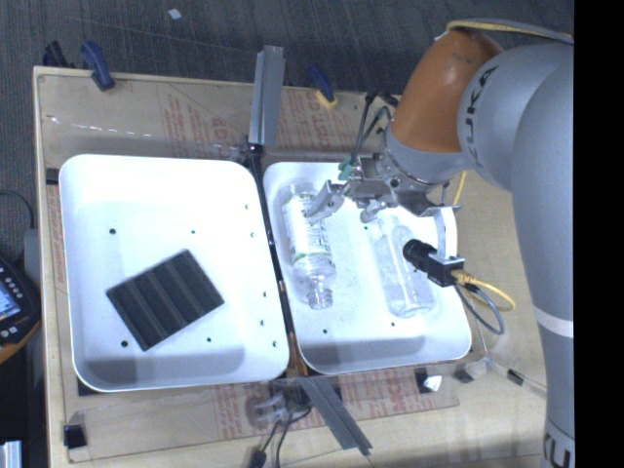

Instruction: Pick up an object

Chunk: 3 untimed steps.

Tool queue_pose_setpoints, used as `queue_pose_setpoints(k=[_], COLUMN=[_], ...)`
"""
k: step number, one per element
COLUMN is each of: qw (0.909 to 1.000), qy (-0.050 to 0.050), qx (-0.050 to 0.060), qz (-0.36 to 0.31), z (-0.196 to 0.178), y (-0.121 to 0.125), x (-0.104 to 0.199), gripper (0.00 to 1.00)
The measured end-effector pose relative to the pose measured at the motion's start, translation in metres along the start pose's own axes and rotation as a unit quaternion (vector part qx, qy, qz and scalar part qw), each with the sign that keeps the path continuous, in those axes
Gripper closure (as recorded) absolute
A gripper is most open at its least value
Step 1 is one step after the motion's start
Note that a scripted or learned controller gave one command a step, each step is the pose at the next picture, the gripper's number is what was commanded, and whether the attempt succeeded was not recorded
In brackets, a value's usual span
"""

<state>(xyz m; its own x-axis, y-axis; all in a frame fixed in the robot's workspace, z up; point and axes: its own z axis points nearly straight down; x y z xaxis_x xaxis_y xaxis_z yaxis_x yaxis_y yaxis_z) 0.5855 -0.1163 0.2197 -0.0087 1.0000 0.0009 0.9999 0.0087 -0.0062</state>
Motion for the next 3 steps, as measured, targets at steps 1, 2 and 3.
queue_pose_setpoints(k=[1, 2, 3], qw=[0.9998, 0.9992, 0.9991], qy=[0.0, 0.0, 0.0], qx=[0.0, -0.002, -0.001], qz=[0.018, -0.039, -0.042], z=[0.079, 0.129, 0.128], y=[-0.016, 0.031, -0.003], x=[-0.025, -0.014, -0.031], gripper=[0.0, 0.0, 0.0])
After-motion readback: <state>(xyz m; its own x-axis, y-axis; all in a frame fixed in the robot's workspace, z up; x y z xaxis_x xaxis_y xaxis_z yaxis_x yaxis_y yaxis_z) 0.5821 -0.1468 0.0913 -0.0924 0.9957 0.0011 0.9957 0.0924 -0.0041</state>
